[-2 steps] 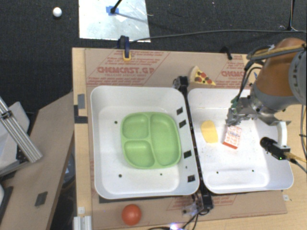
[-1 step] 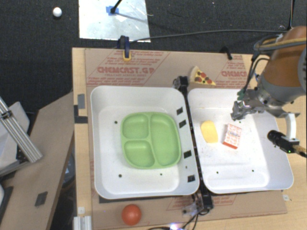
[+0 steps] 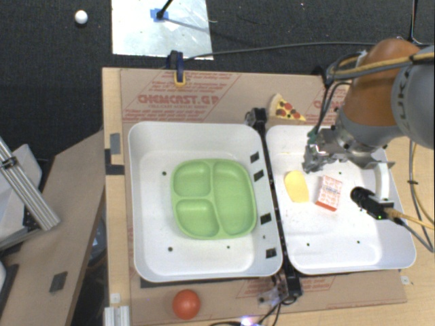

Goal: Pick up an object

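Observation:
A yellow block (image 3: pixel 296 186) lies in the right bin (image 3: pixel 340 250), left of centre. Beside it to the right lies a small red and white carton (image 3: pixel 329 193). My gripper (image 3: pixel 313 161) hangs over the right bin's back half, just above and behind the yellow block, with nothing seen between its fingers. The grey arm with its orange band reaches in from the right. A green divided tray (image 3: pixel 213 197) rests in the left bin (image 3: pixel 156 250).
A toy pizza slice (image 3: pixel 287 109) lies on the board behind the right bin. An orange ball (image 3: pixel 186 303) sits on the bench in front of the left bin. A blue clamp (image 3: pixel 177 65) stands at the board's back edge.

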